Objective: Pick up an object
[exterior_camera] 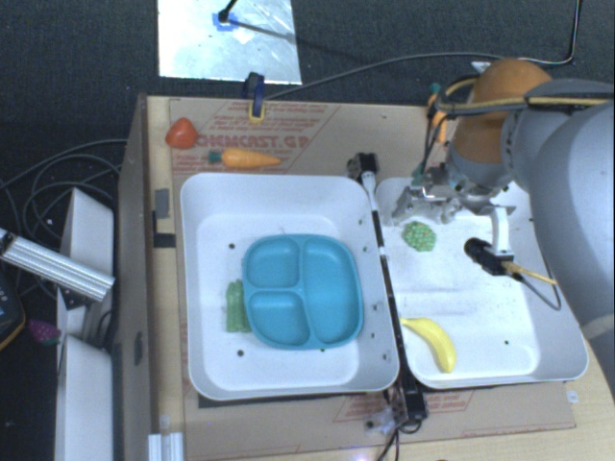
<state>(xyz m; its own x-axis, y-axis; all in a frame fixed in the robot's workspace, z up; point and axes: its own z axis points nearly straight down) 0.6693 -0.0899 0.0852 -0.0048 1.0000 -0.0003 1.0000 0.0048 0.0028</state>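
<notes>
Hovering low in the right bin [548,353], the pincer [426,206] sat just above a green knobbly ball [420,235], which lay just below its tip, not lifted. We could not tell how the pincer was set. We judged it had lined up over the ball for a grasp. A banana [434,342] lay well below it, a blue tray [301,290] far to its left.

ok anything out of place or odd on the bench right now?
Yes. A carrot and a tomato lie on the cardboard behind the left bin, outside both bins. A green piece sits wedged beside the blue divided plate, partly tucked under its edge. Nothing looks spilled or broken.
</notes>
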